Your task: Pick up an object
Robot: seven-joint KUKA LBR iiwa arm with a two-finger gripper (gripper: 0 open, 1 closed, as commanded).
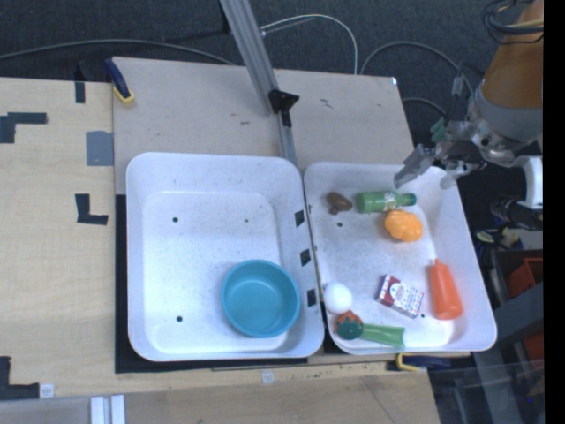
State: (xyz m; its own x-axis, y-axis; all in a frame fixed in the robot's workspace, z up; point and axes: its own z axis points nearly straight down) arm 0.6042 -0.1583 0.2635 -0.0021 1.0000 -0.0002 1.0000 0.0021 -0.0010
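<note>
**Mia:** Has the robot picked anything up?

**Ben:** Not yet. The gripper (430, 168) hangs above the far right corner of the right bin (468, 263). Its two fingers look spread a little, and nothing is between them. So the whole job seems to be left: go down, grab, lift.

**Mia:** What is closest to it?

**Ben:** The green bottle (385, 202). It lies flat in the right bin near the far wall, just under and to the left of the gripper. An orange ball (404, 226) sits just beside it, on the near side.

**Mia:** Which way does the bottle point?

**Ben:** Its long side runs left to right across the bin. The thin end points right, toward the arm. The fat end points left, toward a small brown lump (339, 202).
</note>
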